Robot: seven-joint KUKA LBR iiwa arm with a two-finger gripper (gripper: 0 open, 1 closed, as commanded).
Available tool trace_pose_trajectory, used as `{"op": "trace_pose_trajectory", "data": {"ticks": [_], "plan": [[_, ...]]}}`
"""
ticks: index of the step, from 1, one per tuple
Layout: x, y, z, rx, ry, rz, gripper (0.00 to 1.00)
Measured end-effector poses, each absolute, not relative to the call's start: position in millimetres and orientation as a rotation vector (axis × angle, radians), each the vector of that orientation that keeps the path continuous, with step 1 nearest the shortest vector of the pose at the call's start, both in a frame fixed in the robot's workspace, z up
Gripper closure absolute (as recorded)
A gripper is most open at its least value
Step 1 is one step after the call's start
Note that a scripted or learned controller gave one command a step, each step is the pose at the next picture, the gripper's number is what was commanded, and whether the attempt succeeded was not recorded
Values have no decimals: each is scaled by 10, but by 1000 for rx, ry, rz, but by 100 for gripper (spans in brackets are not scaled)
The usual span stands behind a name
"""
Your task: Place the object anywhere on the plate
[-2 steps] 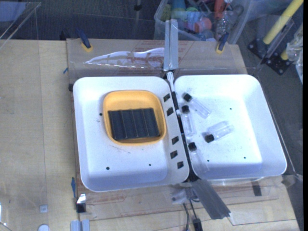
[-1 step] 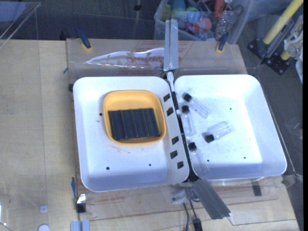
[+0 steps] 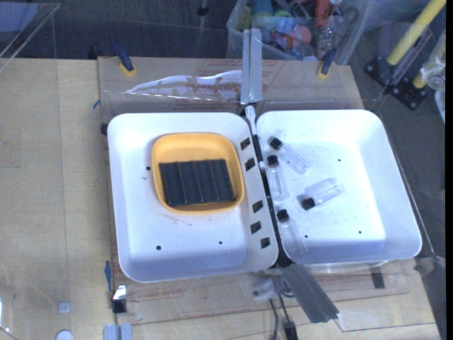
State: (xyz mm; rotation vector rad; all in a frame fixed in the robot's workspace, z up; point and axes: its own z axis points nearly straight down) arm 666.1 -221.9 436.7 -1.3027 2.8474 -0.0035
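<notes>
**Surface.** A pale wooden bench (image 3: 49, 190) carries two shallow white bins side by side. The left bin (image 3: 134, 257) and the right bin (image 3: 400, 236) meet along a centre seam, where a row of small black tabs (image 3: 256, 205) runs down the joint. A grey metal bar (image 3: 251, 66) stands upright behind the seam. A second flat metal strip (image 3: 309, 294) lies at a slant in front of it. A clear plastic sheet (image 3: 187, 85) lies crumpled behind the left bin. Two blue clamps sit at the back edge, one at the left (image 3: 126, 64) and one at the right (image 3: 325, 62).

**Task items.** A yellow plate (image 3: 195, 142) with rounded corners rests in the left bin. A dark ribbed rectangular block (image 3: 196, 182) lies flat on the plate, within its rim.

**Right bin.** Clear vials with black caps lie on their sides: one near the seam at the back (image 3: 288, 154), one towards the middle (image 3: 322, 191), and one close along the seam (image 3: 276, 183).

**Room.** A clear storage box (image 3: 297, 13) of coloured items stands behind the bench. A yellow pole (image 3: 422, 18) leans at the upper right.

**Limits.** The vials are transparent against the white; their exact number cannot be determined. The box and the pole are cut off at the top edge. The state of the claw cannot be determined.
</notes>
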Motion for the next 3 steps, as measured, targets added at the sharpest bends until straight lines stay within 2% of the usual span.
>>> {"op": "trace_pose_trajectory", "data": {"ticks": [1,2,3], "plan": [[6607,-2212,4360,-1697,2637,1,100],[6680,-2211,4358,-2076,2347,-4,100],[6543,-2215,4357,-2410,2008,4,100]]}}
